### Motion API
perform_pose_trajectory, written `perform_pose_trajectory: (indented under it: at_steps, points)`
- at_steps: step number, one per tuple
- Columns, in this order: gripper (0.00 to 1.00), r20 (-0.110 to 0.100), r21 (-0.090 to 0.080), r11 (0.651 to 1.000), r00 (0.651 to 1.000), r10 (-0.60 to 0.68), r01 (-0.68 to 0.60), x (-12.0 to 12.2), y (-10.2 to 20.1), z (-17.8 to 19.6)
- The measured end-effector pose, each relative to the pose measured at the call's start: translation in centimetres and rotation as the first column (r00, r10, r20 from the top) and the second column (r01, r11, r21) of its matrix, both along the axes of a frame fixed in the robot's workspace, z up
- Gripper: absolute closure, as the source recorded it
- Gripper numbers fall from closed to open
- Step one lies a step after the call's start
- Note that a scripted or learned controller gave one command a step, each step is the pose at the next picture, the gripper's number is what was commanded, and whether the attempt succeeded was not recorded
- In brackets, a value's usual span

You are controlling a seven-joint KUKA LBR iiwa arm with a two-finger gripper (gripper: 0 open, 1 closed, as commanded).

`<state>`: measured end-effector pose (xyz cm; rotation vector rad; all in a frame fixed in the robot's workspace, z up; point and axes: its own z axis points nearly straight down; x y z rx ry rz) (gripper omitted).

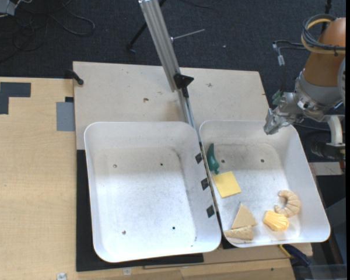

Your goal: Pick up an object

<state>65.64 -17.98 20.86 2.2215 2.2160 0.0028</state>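
Tool (272, 125) over far right corner of right bin (308, 156); open or closed, hard to tell. Yellow square (227, 184), croissant (288, 202) inside.

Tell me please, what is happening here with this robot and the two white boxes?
A grey and orange robot arm is set to pick up an object. Its gripper hangs over the far edge of the right bin and holds nothing. In that bin lie a green piece, a yellow square, a tan wedge, a yellow lump and a curled beige piece. None has been picked up yet.
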Motion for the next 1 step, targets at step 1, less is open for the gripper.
perform_pose_trajectory:
  at_steps: [1]
  points:
    - [1.0,-0.002,0.001,1.0,1.0,0.003,-0.003,0.04,-0.11,2.27]
